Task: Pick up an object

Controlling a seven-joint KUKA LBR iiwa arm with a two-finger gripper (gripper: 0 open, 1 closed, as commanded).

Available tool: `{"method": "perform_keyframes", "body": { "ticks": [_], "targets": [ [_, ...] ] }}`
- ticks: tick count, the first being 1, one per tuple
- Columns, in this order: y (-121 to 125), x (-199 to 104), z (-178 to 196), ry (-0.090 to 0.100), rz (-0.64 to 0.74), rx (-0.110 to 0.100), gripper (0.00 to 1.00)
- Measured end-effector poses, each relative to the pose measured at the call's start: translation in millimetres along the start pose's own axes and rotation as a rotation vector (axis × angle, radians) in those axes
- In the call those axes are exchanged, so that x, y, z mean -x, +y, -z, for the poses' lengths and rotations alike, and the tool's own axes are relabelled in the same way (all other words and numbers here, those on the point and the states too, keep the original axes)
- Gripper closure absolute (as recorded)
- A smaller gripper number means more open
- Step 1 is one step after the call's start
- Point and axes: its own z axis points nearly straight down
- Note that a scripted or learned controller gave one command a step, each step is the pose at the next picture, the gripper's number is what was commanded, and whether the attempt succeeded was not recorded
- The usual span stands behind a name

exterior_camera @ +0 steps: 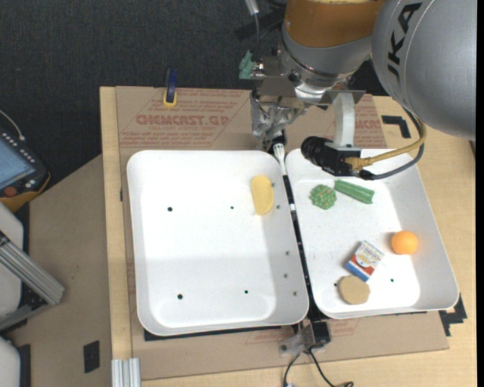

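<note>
A pale yellow banana-shaped piece [262,194] lies in the left bin [197,302], close to its right wall. In the right bin [423,291] are a knobbly green ball [323,196], a green stick [354,190], an orange ball [404,242], a small red, white and blue box [364,259] and a tan round disc [353,290]. My gripper [274,142] hangs over the far end of the seam between the two bins, just beyond the yellow piece. I see nothing held in it.
The grey arm with its orange band [333,23] fills the top right. A black cylinder [324,153] on an orange cable hangs over the right bin's far edge. A cardboard sheet [189,113] lies under the bins, with a blue and yellow clip [171,88] at its far edge.
</note>
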Motion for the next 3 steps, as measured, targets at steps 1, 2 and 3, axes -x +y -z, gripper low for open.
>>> {"method": "perform_keyframes", "body": {
  "ticks": [1, 2, 3],
  "targets": [
    [30, -29, -4, 0.002, 0.006, 0.002, 1.00],
    [40, -89, 40, 0.004, 0.009, 0.005, 1.00],
    [40, -85, 38, 0.001, 0.004, -0.001, 0.00]
  ]
}}
